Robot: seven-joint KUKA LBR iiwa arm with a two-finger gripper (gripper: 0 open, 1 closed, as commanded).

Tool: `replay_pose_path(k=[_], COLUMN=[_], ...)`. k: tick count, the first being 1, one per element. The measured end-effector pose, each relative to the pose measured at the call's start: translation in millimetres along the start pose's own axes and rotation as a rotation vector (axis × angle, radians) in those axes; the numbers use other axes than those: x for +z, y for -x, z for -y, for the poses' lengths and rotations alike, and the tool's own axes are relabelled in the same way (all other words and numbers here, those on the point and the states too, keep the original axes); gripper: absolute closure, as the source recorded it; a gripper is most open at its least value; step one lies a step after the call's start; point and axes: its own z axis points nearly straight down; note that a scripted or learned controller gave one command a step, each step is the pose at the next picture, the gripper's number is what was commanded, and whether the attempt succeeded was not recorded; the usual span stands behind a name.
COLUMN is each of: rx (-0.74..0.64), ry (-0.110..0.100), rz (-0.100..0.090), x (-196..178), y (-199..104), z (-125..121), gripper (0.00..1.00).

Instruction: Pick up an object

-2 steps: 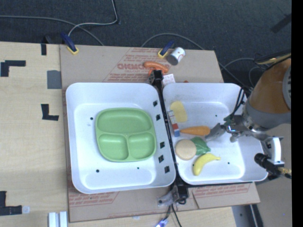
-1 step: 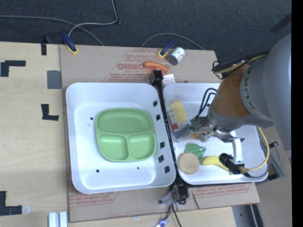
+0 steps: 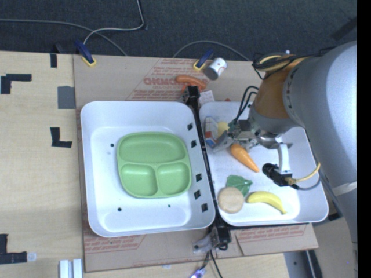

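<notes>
Cardboard sheet point(image 3: 168, 80) under two white bins point(image 3: 98, 126), dark carpet point(image 3: 174, 10) beyond, pincer point(image 3: 232, 133) (grip state unclear).

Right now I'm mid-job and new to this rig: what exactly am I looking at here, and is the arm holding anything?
This is a single fixed camera above the bench, looking down at a slant. The big grey shape with an orange band is the robot arm, reaching in from the right. Its gripper hangs low over the right bin, right above the carrot.

The left bin holds a green divided plate. The right bin holds the carrot, a banana, a round beige item with a green leafy piece beside it, and some small mixed items near the gripper that are too cluttered to name.

I cannot tell whether anything is held; the gripper's tip is hidden among those items.
</notes>
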Motion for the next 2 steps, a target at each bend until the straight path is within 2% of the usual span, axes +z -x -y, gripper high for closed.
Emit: replay_pose_path(k=[1, 2], rx=[0.000, 0.000], ry=[-0.002, -0.005], rz=[0.001, -0.003], x=[-10, -98], y=[0, -68], z=[0, 6], gripper=[1.00, 1.00])
